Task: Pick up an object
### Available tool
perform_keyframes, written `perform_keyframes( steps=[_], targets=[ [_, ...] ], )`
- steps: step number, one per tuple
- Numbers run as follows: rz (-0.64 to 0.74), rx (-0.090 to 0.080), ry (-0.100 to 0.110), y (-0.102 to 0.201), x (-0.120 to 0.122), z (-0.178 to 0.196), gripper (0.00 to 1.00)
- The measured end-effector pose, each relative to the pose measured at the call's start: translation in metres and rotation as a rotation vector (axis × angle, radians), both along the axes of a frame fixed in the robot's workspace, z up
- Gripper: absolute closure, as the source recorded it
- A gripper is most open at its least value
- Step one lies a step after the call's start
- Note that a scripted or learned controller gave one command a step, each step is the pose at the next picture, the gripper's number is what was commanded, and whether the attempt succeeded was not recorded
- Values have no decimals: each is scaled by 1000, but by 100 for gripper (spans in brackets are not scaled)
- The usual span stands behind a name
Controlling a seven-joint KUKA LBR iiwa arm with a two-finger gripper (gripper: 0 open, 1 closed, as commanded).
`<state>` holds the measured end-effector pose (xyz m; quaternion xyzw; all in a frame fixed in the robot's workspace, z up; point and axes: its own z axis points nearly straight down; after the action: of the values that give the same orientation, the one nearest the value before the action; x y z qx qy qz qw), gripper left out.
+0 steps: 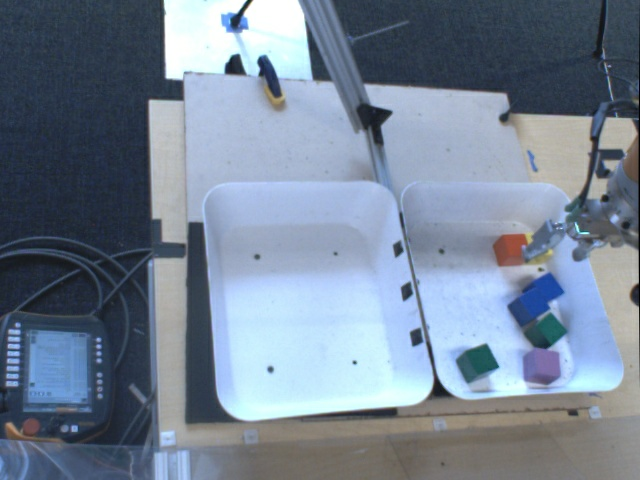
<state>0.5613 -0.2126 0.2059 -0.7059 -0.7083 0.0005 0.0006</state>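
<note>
sitting square-on, the orange cube point(510, 249) touches the tool point(545, 244).

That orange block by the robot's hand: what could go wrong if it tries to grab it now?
The hand sits at the orange block's right side, with something yellow wedged close by, so it may nudge the block away or catch the wrong piece. The blue block and dark green block touch each other just below, so a sliding block could knock into that cluster.
</note>
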Motion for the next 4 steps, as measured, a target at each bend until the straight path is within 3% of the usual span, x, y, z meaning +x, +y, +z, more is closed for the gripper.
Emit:
perform_keyframes(
  steps=[1, 2, 3, 4],
  targets=[
    [1, -1, -4, 0, 1, 2, 0],
    [3, 0, 0, 5, 9, -43, 0],
    [1, -7, -20, 4, 14, -88, 0],
    [2, -3, -8, 5, 11, -80, 100]
  ],
)
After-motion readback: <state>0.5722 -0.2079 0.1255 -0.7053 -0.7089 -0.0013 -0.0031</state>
